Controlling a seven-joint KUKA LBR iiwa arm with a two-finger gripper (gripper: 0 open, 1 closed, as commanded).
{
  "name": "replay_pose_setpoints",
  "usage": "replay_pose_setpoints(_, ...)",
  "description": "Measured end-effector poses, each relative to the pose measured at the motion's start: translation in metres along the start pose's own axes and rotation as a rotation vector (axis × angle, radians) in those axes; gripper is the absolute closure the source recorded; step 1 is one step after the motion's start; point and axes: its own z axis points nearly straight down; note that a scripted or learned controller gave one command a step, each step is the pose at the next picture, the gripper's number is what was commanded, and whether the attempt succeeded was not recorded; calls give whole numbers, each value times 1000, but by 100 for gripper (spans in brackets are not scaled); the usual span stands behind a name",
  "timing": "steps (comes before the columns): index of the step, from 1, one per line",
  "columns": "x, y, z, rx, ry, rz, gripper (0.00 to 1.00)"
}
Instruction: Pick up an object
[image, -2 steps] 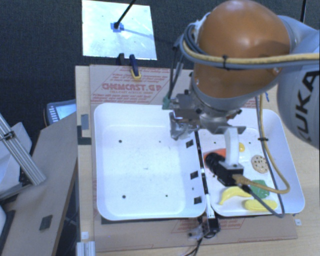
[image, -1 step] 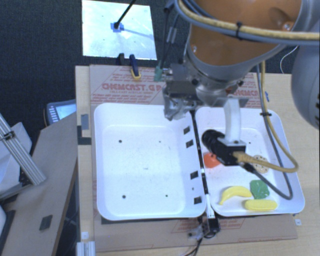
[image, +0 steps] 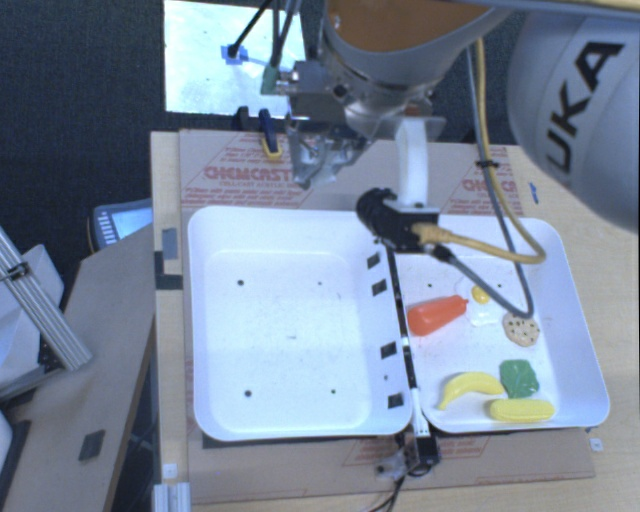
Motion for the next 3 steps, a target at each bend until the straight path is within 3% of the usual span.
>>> replay_pose_setpoints(3, -2, -1, -33, -1, 3, -2, 100)
